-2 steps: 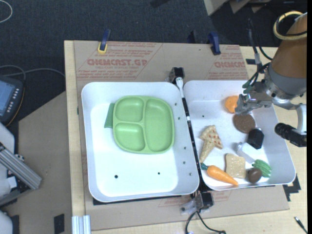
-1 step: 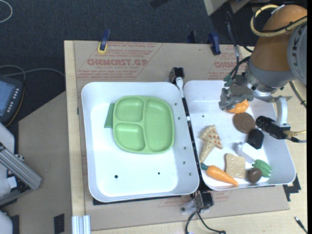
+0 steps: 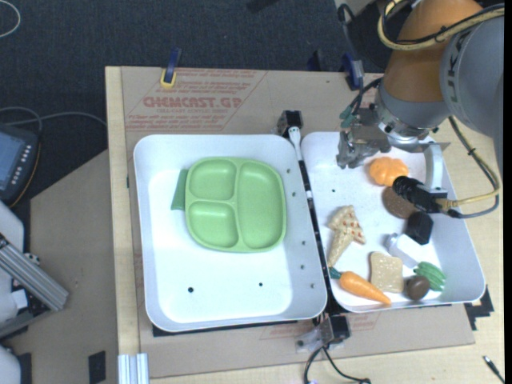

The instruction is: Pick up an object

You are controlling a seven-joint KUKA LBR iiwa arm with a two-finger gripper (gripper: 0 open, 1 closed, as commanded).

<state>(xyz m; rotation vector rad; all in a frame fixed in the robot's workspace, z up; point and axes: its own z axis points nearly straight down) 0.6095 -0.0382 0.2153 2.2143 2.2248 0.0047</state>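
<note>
Evidently the pincer (image 3: 350, 157) hung low over the right bin (image 3: 472, 250), its state impossible to tell; the orange toy (image 3: 387, 170) lay just beside it, needing a centred descent.

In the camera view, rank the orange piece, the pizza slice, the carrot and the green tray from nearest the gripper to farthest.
Measured from the gripper in the right bin:
1. Orange piece, just to its right.
2. Pizza slice, below it, mid-bin.
3. Green tray, in the left bin.
4. Carrot, at the right bin's near edge.
</note>
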